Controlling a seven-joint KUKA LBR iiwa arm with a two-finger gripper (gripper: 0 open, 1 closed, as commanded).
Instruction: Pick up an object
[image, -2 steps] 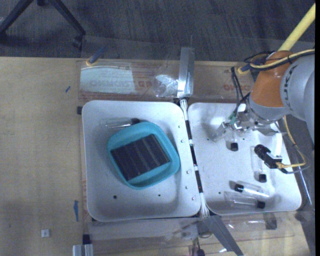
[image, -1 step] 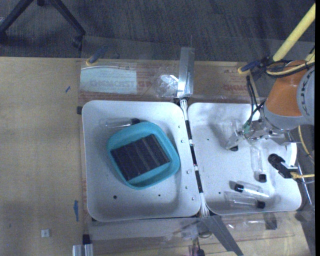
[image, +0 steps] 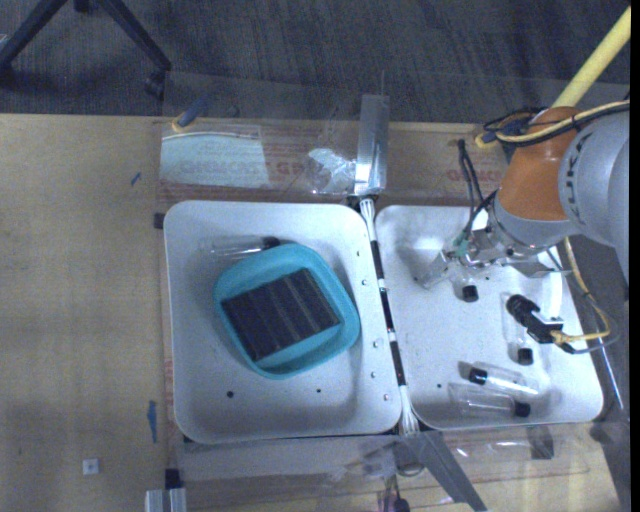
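- The gripper (image: 441, 265) hangs low over the far left part of the right-hand bin (image: 580, 400), near the wall that meets the other bin. Seen from above, it cannot be told whether it is open or closed.
- A small black piece (image: 468, 292) lies on the bin floor just beside the gripper, on the side toward the near edge and apart from it (too small to call anything but dark and stubby).
- Two clear tubes lie well apart from the gripper, along the near edge of the same bin. The first tube (image: 497, 378) has a black cap at its left end. The second tube (image: 488, 401), just beside it and closer to the edge, has its black cap at the right end. Both are slender and see-through.
- The arm (image: 535, 185) is smooth grey with an orange band and comes in over the bin's far right corner.
- In the middle of the left-hand bin (image: 190, 400) sits a teal tub (image: 335, 300) of smooth plastic, square with rounded corners, turned at a slant to the bin's walls. A dark ribbed slab (image: 280, 312) lies inside it.
- A third clear tube (image: 240, 244) lies at the tub's far side, toward the bin's far edge.
- Both bins are shallow and matt white with rounded corners.
- On the tan bench (image: 70, 300) beyond the bins' far edges lie a crinkled clear bag (image: 210, 158) and an upright metal bar (image: 373, 145).
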